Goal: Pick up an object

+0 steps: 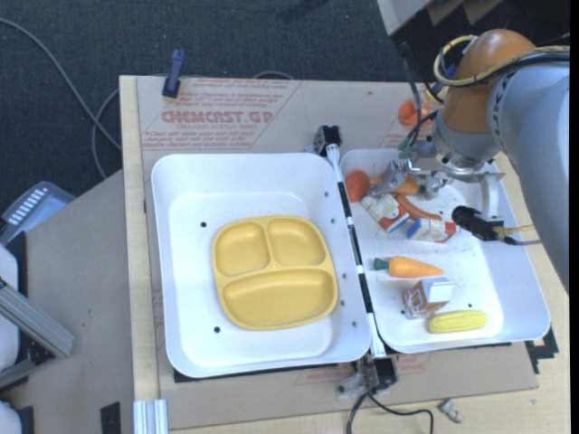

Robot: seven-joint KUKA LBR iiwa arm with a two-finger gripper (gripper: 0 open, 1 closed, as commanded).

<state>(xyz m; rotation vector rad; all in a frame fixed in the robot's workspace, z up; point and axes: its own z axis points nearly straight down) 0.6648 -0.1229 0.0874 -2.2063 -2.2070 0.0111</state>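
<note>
The gripper (409, 177) hangs low over the far clutter in the right bin (520, 283), seemingly to grab there. The carrot (412, 266) and corn (457, 321) lie nearer, apart
</note>
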